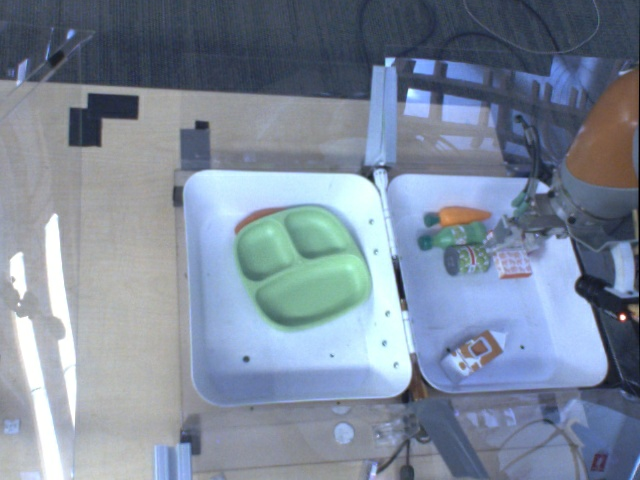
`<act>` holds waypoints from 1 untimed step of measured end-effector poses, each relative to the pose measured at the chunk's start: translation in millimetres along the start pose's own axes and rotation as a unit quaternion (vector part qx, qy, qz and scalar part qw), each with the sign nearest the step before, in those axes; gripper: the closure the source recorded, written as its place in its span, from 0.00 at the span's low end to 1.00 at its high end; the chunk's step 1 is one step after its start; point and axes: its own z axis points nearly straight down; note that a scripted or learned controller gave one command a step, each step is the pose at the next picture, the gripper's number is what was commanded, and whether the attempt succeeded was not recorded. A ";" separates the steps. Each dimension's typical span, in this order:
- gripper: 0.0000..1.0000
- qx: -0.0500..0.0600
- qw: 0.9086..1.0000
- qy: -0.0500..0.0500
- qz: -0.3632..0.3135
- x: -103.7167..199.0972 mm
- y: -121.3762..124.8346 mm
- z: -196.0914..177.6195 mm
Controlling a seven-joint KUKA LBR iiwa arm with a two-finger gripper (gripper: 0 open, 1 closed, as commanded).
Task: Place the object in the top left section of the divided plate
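Reaching in from the right, the arm (605, 158) has its gripper (515, 226) low over the right bin (560, 368), just beside a cluster of toy items near that bin's top edge. You cannot tell from this slant whether it is spread or closed on anything; nothing is plainly held.

The cluster: an orange carrot (463, 215) farthest back, a green bottle (455, 236) lying on its side just in front of it, a small dark can (467, 260) touching the bottle's near side, and a red-and-white packet (513, 263) flat beside the can. These sit packed together, so a clean grasp on one likely disturbs its neighbours. A small carton (474, 354) lies well apart, near the bin's front.

Which piece is the task's object you cannot confirm; the gripper's position suggests one from the cluster, probably the packet or bottle end.

The green divided plate (302, 265) lies in the left bin (230, 368), turned at a slant, two small sections at the back and one long section in front. The target top left section (268, 246) holds nothing. Something orange (257, 215) peeks from under the plate's back rim.

Judgement: pick stage, transfer not yet begun. Watch the divider between bins during the crossing.
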 end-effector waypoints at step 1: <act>1.00 0.001 1.000 0.001 -0.012 67.0 35.4 -23.4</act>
